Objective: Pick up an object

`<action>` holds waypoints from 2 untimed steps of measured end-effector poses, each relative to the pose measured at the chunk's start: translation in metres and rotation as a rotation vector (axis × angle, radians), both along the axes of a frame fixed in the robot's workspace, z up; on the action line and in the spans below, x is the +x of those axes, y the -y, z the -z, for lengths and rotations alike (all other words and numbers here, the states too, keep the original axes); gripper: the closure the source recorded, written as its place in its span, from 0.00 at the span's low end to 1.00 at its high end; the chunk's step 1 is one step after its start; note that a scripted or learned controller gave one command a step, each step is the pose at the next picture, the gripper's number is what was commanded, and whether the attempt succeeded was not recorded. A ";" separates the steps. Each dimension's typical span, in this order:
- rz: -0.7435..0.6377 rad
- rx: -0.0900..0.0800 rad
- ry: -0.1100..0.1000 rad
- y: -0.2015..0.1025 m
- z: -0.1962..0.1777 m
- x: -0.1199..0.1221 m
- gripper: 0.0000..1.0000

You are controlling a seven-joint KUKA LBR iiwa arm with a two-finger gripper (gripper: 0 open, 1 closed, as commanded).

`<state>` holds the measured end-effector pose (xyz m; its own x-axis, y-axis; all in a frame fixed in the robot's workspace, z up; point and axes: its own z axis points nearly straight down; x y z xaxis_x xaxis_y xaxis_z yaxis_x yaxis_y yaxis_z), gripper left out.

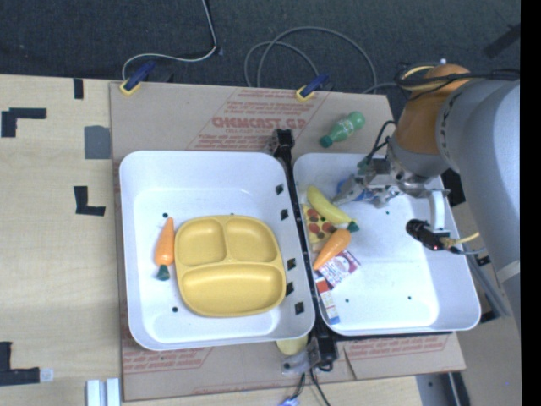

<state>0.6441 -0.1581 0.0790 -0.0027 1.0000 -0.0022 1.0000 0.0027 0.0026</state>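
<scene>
Two white bins are set side by side on the bench. In the left bin (135,184) a yellow tray (230,265) is laid, with a small carrot (164,244) just beside its left edge. In the right bin (406,303) a cluster is gathered against the left wall — a banana (328,207), a second carrot (331,247) touching it below, and a red-and-white packet (336,271) under that; something spotted and flat is tucked between them and the wall, too small to be named. A green bottle (343,128) is left on the cardboard above the bins. The arm (473,142) is reached in from the right, and the gripper (369,182) is held over the upper part of the right bin, near the banana's upper end; whether it is open or closed cannot be told, and nothing is seen held. The step in hand is judged to be the approach — no object is yet lifted. The next move calls for a short shift toward the banana, a descent over it, and a closing across its narrow width, the neighbouring carrot being avoided.
</scene>
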 end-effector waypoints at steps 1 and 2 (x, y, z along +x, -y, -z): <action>0.006 -0.002 -0.026 -0.020 -0.005 0.020 0.00; 0.003 -0.010 0.003 -0.048 -0.008 0.007 0.00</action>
